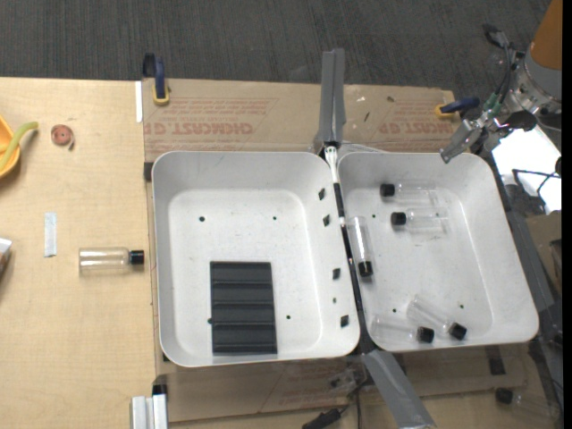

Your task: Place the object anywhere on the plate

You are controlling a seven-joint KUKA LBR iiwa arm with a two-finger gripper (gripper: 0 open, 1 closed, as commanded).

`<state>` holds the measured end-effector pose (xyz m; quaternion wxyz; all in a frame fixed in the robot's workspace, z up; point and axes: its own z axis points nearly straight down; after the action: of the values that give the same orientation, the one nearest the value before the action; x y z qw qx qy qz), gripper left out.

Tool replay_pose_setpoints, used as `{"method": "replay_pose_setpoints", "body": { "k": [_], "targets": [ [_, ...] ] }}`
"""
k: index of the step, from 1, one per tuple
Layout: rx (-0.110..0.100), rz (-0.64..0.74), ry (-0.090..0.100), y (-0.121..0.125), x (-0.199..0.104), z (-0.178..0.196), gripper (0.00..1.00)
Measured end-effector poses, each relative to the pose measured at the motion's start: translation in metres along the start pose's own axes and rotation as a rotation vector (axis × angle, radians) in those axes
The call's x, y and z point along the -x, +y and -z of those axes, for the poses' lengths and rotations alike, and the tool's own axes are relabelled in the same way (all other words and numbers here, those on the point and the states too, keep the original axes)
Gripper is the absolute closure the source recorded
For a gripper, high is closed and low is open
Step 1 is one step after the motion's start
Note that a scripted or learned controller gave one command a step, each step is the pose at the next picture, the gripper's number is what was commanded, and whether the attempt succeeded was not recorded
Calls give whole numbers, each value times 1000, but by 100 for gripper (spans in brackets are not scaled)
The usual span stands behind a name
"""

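Standing over the surface (pixel 80 329), I note two white bins side by side. Left bin (pixel 179 186) holds a dark ribbed plate (pixel 242 307) lying flat near its front edge. Right bin (pixel 487 239) holds several clear bottles with black caps: two near the back (pixel 420 206), one long bottle (pixel 359 248) along the left wall, and two (pixel 433 320) at the front. Another clear bottle (pixel 107 258) lies on its side on the wood, left of the bins and well apart from them. Arm (pixel 547 34) sits at the upper right, outside the right bin's back corner. Gripper (pixel 469 137) hangs just beside that corner, nothing visible between its parts; whether it is spread or pressed together, I cannot tell.
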<state>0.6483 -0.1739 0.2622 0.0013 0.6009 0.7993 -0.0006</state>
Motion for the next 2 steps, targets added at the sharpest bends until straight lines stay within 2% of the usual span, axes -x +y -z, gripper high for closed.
{"method": "replay_pose_setpoints", "body": {
  "k": [1, 2],
  "targets": [
    [-1, 9, 0, -43, 18, 144, 0],
    [-1, -26, 1, 7, -41, 174, 0]
  ]
}}
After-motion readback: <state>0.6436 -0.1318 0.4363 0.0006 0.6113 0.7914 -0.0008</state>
